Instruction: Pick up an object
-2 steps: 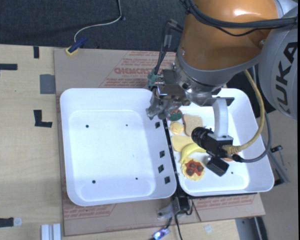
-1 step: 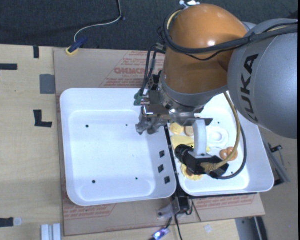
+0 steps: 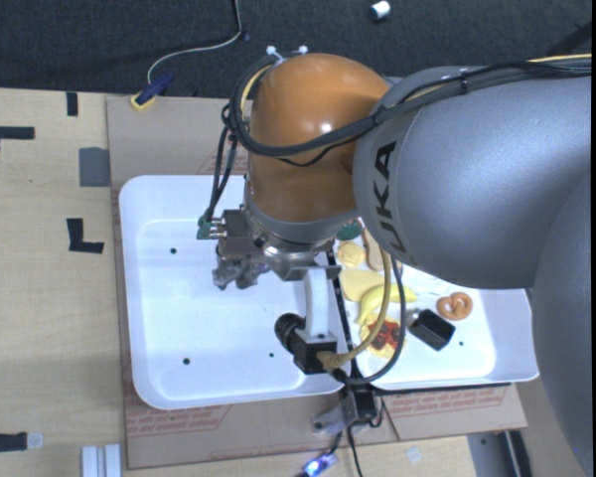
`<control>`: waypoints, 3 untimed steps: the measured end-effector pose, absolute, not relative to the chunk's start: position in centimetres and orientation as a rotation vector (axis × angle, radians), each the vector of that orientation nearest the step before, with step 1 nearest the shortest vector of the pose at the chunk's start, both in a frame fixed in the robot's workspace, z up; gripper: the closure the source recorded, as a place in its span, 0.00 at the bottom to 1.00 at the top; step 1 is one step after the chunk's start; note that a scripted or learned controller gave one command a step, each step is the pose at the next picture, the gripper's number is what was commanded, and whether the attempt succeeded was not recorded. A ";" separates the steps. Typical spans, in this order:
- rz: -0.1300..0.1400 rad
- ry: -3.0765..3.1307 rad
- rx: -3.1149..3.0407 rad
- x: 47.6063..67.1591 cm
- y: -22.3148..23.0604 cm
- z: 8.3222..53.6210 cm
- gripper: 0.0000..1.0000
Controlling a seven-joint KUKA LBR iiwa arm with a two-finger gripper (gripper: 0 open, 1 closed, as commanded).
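Several small objects (image 3: 377, 301) crowd right bin (image 3: 477, 366); my gripper (image 3: 240, 266), aperture indiscernible, possibly clips neighbours, botching pick.

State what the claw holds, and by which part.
Cannot be told: the arm's orange band and wrist cover the claw above the white bin.

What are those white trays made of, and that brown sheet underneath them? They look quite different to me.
The white trays look like moulded plastic: smooth, slightly glossy, with rounded corners and a raised rim. The brown sheet beneath seems to be corrugated cardboard: matte tan, with red printing along its near edge. The little ring in the right tray is probably plastic or rubber, too small to tell.
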State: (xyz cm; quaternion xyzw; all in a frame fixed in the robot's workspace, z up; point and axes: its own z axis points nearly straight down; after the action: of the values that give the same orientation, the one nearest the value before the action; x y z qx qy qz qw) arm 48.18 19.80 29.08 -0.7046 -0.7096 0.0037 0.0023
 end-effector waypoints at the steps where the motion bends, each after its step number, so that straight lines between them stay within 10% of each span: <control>1: -0.015 -2.229 -2.220 49.8 20.8 39.3 1.00; 3: -0.001 -2.225 -2.218 48.4 23.4 46.1 1.00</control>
State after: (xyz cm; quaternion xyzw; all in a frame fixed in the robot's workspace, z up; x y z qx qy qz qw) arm 48.37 23.39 46.06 -0.7060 -0.7082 -0.0003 -0.0002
